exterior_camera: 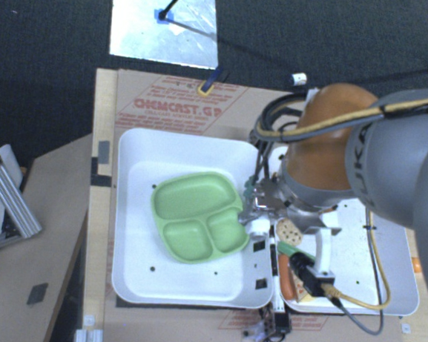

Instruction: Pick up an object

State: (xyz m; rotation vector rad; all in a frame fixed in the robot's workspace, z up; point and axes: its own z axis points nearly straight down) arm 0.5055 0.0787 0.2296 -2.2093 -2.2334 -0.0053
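Gripper (259, 208) sits at the right edge of the green divided plate (195, 215) in the left bin (127, 271), plate stretching away leftward, can't tell whether it's got hold of anything

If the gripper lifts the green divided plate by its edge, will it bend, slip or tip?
The green divided plate looks like moulded plastic, so probably stiff and light. Its smooth, slightly glossy surface may slip between fingers. It is wide and shallow, so held by one rim near the gripper it would likely tilt downward.
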